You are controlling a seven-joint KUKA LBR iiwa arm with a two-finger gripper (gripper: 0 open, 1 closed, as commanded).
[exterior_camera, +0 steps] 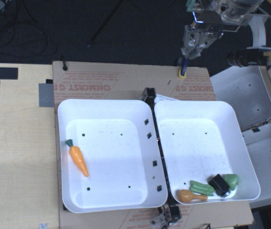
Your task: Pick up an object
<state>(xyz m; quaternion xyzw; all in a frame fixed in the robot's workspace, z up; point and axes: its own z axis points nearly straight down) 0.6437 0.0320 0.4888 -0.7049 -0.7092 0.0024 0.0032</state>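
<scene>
An orange toy carrot [78, 160] with a green top lies at the left side of the left bin [104, 109]. In the right bin [197, 109], at the near right corner, a black block [219, 185] rests against green toy vegetables [202, 188] and a green piece [231, 179], with an orange-brown pear-shaped toy [191, 196] beside them. My gripper [192, 46] hangs high above the far edge of the bench, well behind the right bin, away from every object. Nothing shows between its fingers.
The bins sit on a cardboard sheet [125, 82] over a wooden bench. A black clip strip [154, 147] joins the bins in the middle. A small yellow-and-blue item [183, 72] stands on the cardboard beneath the gripper. Metal plates [245, 94] lie at right.
</scene>
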